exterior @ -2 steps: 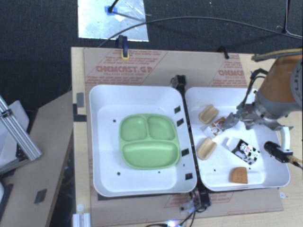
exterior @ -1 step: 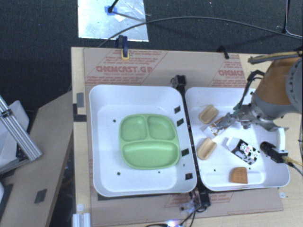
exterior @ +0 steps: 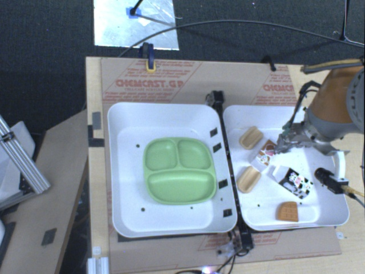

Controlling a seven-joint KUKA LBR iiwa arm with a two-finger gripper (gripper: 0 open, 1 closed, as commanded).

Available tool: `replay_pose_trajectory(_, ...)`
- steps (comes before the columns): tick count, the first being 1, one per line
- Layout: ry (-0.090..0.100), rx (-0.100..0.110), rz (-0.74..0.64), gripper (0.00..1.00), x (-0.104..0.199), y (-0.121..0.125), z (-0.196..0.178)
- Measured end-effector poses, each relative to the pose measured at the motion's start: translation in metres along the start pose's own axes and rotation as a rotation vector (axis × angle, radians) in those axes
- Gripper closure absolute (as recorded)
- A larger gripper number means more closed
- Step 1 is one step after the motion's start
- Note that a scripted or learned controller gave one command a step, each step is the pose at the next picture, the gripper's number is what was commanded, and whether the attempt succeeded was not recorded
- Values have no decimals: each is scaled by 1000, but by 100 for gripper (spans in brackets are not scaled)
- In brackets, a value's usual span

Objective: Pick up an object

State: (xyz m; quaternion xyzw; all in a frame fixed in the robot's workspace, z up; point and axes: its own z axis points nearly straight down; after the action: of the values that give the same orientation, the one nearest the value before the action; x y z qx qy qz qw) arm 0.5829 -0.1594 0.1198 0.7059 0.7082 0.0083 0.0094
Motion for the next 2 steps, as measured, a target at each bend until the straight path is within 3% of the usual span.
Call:
replay_pose_trajectory(1, 0, 20, -1, 100, 1, -1, -44)
replay_pose_trajectory(2, 0, 18, -2, 100, 1, 2, -99)
